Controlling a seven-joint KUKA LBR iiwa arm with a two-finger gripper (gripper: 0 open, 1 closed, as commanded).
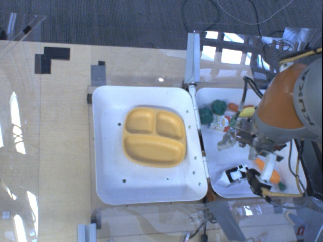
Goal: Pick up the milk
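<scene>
One yellow tray [153, 136] is sitting in the left bin [108, 150]. In the right bin [216, 183], the milk [220, 122] is lying upper left beside two green toys [212, 111]. The gripper [236, 135] is hovering alongside; finger spread, cannot tell.

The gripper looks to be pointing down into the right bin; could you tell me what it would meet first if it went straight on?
Probably the right bin's white floor, beside the small carton; depth is unclear.

My arm [295, 102] is a rounded grey casing with a broad orange band above the wrist. Black cables loop alongside me. My gripper [228, 140] is metallic grey.
</scene>
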